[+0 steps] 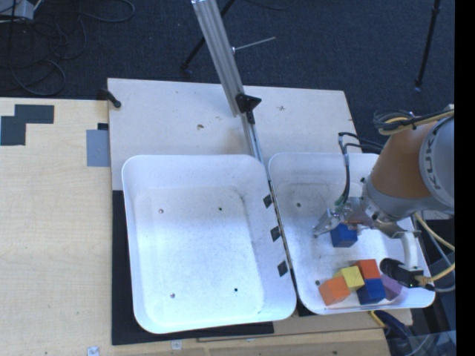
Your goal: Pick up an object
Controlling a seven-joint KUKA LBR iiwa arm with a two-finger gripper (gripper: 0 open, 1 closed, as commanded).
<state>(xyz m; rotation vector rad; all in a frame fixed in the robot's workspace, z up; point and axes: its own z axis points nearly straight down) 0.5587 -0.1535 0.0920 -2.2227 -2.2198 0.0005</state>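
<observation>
Pale wood bench (52, 228) on dark carpet (334, 28); white board (178, 121) under two white bins. Gripper (335, 225) in right bin (297, 184), fingers pinching blue block (343, 235). Block cluster (360, 280) at near right corner. Left bin (197, 236) alongside.

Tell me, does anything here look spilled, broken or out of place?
Nothing looks spilled or broken. The coloured blocks sit huddled in the near corner of the right bin, and one blue block sits apart at the claw.
</observation>
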